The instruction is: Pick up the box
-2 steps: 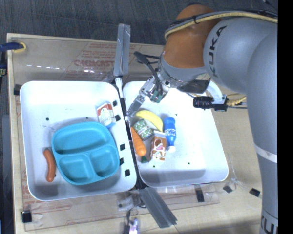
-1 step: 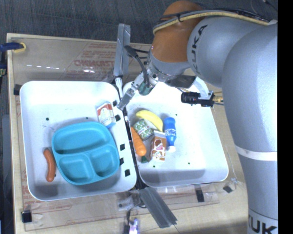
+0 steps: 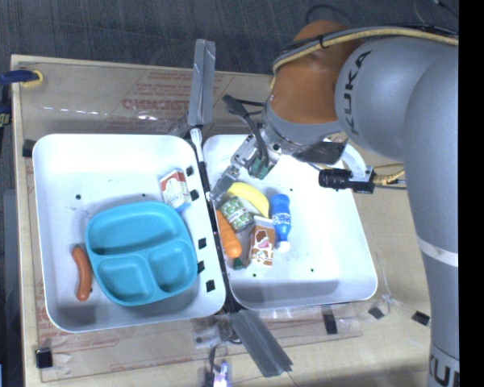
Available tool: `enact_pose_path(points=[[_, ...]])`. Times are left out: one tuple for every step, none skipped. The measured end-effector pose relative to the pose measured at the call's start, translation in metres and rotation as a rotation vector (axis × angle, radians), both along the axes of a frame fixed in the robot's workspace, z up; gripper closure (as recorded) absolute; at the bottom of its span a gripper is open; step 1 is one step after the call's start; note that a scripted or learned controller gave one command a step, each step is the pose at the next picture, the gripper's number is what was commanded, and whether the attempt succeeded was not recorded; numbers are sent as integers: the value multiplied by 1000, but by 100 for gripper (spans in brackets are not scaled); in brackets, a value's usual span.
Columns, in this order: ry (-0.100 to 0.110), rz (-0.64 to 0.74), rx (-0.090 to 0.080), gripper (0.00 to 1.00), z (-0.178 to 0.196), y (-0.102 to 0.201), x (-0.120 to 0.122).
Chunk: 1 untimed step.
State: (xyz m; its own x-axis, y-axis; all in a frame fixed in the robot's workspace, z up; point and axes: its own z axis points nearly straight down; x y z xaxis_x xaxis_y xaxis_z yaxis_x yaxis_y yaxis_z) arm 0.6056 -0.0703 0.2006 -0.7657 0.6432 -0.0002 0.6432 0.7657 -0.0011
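The left bin (image 3: 56, 176) holds a smooth blue sectioned tray (image 3: 141, 252), a sausage (image 3: 82, 271) and a small red-and-white box (image 3: 174, 188) by the divider. The right bin (image 3: 331, 256) holds a banana (image 3: 250, 196), carrot (image 3: 229, 236), blue bottle (image 3: 280, 214) and brown carton (image 3: 262, 244). The claw (image 3: 235, 172) hangs over them; whether it is open or closed, I cannot tell.

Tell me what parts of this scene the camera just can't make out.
- Gripper: small and seen from above at the right bin's left wall; its fingers cannot be told apart.
- Banana: its upper end lies under the arm's wrist.
- Carrot: partly covered by the green packet.
- Brown box and red-and-white box: their printing is too small to read.
- Arm: cut off by the view's right edge.
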Motion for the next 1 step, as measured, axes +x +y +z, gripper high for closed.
enact_pose_path(points=[[-1,26,0,0,-9,23,28]])
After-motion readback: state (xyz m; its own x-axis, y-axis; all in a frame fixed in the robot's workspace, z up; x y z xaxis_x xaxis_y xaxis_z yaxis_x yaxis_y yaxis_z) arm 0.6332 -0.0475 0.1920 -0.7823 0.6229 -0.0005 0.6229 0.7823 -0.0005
